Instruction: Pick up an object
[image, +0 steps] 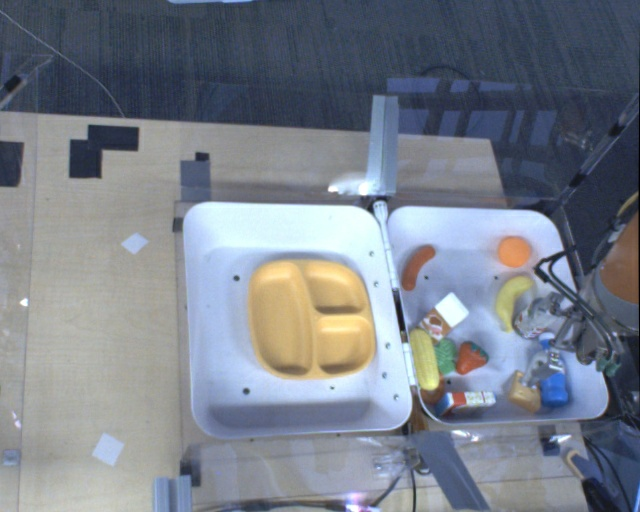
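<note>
Yellow banana (512, 298) lies beside the gripper (545, 330) we place low in the right bin (470, 232), presumably for grasping; its opening we cannot tell.

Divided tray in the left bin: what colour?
Yellow. The divided tray is plain mustard-yellow against the white left bin, seen in the camera view.

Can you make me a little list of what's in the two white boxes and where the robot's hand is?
left bin: yellow divided tray
right bin: orange ball, banana, hot dog, corn, strawberry, white block, other small toys
gripper: over right bin, beside banana
holding anything: cannot tell
</note>
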